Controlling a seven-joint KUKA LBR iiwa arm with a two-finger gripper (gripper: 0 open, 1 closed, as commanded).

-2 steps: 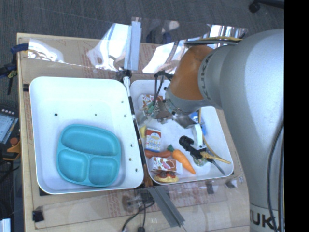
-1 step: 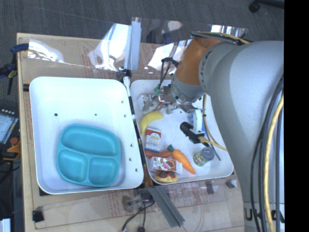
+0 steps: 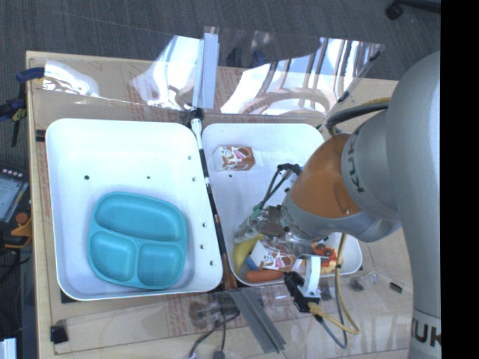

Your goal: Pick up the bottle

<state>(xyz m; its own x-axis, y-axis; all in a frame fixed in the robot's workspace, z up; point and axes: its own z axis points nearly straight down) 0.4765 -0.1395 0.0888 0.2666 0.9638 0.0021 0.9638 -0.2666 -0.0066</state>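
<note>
My gripper (image 3: 260, 225) hangs low over the near part of the right bin (image 3: 299, 137), under the orange band of the wrist (image 3: 322, 185). Right beneath it lies a heap of small items. Among them are a yellow rounded item (image 3: 241, 256), a white pack with red print (image 3: 277, 260) and an orange-red sausage shape (image 3: 262, 276). I cannot tell which of these is the bottle, since the wrist covers part of the heap. Nothing is visibly held.
A small brown and white packet (image 3: 235, 158) lies alone at the far left of the right bin. A teal divided plate (image 3: 138, 239) sits in the left bin (image 3: 90, 148). Cables and a black clip (image 3: 303, 290) dangle from the wrist past the bin's near rim.
</note>
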